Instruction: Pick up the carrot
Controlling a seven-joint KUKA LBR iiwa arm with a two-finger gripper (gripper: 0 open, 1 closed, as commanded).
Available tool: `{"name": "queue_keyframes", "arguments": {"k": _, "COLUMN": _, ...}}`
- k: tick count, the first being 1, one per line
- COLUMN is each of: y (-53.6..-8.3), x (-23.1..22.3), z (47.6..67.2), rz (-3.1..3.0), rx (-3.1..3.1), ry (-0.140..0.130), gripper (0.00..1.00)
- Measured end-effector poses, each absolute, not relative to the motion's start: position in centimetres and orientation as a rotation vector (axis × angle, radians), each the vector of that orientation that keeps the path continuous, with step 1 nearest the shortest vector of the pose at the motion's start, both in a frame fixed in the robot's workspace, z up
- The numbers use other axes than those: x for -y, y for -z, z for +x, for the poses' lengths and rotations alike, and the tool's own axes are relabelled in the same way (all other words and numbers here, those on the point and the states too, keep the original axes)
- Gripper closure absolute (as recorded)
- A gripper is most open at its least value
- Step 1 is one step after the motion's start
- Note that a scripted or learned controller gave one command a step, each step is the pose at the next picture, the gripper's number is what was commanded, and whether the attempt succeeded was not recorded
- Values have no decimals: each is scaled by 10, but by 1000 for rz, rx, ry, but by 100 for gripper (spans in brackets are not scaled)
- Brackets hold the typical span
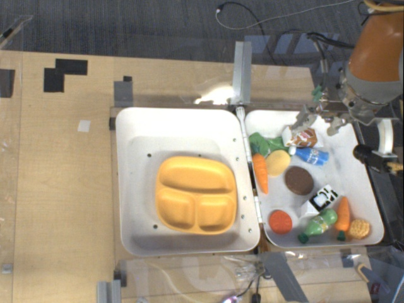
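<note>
Working left to right, we are targeting the carrot lying against the left wall of the right bin, just beside the yellow lemon; we are judging a lengthwise-straddling grip safest, clear of that wall. Farther right, our gripper is hovering over the bin's far edge, its fingers too blurred to tell whether released or clenched.

A: What colours sit in the white right bin?

B: An orange carrot at its left edge, another orange carrot near its front right corner, a brown disc, a black-and-white block.

A: And the left bin?

B: White, holding a yellow tray.
</note>
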State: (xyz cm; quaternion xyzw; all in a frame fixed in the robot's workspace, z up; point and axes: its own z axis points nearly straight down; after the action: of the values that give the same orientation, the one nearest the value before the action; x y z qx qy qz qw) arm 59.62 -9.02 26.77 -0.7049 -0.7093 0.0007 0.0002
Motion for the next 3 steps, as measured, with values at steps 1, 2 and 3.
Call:
{"name": "queue_keyframes", "arguments": {"k": 1, "y": -103, "x": 94, "z": 602, "rz": -2060, "rx": 2371, "ry": 0, "gripper": 0}}
{"name": "queue_keyframes", "arguments": {"k": 2, "y": -112, "x": 93, "z": 604, "rz": -2058, "rx": 2374, "ry": 3, "gripper": 100}}
{"name": "queue_keyframes", "arguments": {"k": 3, "y": -92, "x": 105, "z": 643, "rz": -2540, "rx": 1867, "ry": 22, "gripper": 100}}
